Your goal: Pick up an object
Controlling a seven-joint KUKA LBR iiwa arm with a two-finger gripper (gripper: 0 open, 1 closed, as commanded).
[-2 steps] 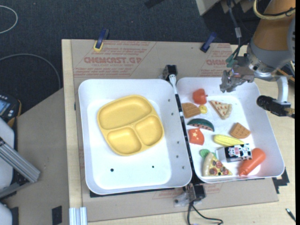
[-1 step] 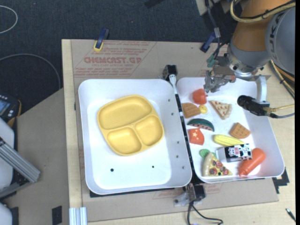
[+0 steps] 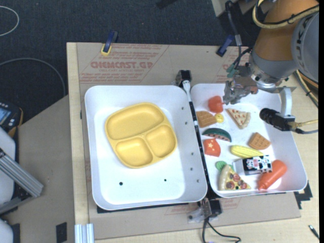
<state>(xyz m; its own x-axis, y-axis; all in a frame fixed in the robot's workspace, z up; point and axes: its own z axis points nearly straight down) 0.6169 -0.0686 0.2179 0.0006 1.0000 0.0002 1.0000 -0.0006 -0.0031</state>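
Because toy foods crowd the right bin [image 3: 296,158], the gripper [image 3: 231,98] hovers beside a red piece [image 3: 215,104]; its finger spread is unclear.

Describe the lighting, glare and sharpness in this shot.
Camera view: even overhead light; the white bins look bright and nearly washed out, with soft shadows under the yellow tray. Toy foods are sharp enough to tell apart; the claw reads dark, with its detail hard to resolve.
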